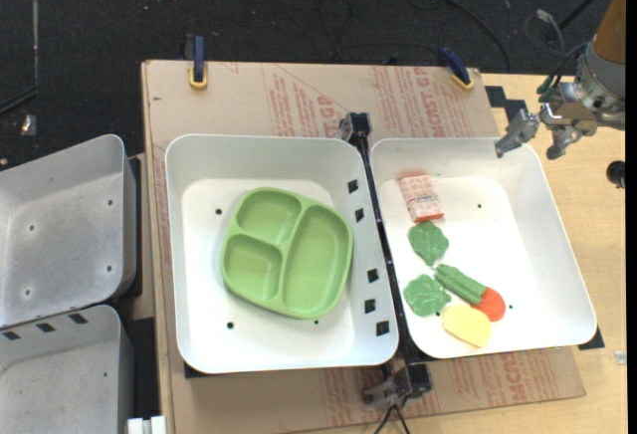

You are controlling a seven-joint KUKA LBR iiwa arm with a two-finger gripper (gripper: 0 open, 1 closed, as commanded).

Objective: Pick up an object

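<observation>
My gripper (533, 140) hangs over the far right corner of the right bin (557, 253), open, with nothing between its fingers. In that bin lie a pink and white packet (421, 196), a green leafy piece (429, 242), a second green leafy piece (426, 296), a green stalk (461, 282) with an orange-red tip (491, 304), and a yellow piece (466, 325). All of them sit in the bin's left half, well to the left of and nearer than the gripper.
The left bin (194, 323) holds a light green divided plate (288, 251). A black divider (373, 253) runs between the bins. Two white bin-like trays (60, 223) lie off the bench at the left. Blue and yellow clamps (198, 64) grip the far edge of the board.
</observation>
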